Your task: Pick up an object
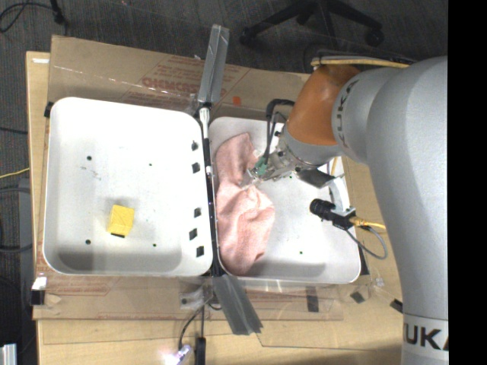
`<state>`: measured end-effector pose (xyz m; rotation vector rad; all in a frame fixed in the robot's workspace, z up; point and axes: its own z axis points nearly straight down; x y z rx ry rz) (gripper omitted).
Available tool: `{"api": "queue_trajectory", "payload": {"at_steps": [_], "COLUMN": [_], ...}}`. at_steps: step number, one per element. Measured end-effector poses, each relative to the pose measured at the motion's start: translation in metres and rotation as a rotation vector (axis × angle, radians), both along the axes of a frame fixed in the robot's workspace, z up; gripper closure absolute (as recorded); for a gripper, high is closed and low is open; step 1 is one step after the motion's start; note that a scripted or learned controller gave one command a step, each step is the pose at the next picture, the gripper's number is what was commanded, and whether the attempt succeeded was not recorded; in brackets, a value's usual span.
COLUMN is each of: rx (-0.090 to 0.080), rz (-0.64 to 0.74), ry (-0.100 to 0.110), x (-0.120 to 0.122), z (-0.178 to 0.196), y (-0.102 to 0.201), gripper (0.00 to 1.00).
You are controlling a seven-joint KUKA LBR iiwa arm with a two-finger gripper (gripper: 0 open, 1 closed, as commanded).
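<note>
Pink cloth (242, 207) under the claw (261, 172) (right bin (335, 261))

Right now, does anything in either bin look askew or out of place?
The pink cloth in the right white bin lies crumpled and bunched against the divider wall, not flat. The gripper is at its upper fold. The small yellow sponge block in the left white bin looks ordinary.

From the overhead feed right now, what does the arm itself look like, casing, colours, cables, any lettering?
The arm is a bulky, rounded, light grey casing with an orange band above the wrist. White letters "UKA" show low on the grey body. The gripper is small, metallic, with greenish parts. A black cable loops beside the wrist, and a black connector with a yellowish lead sits below it.
</note>
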<state>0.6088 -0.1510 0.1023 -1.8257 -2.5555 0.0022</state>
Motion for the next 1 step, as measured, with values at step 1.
{"api": "queue_trajectory", "payload": {"at_steps": [1], "rx": [0.000], "rz": [-0.157], "ry": [0.000], "x": [0.0199], "z": [0.0901], "y": [0.0700], "gripper": [1.00]}}
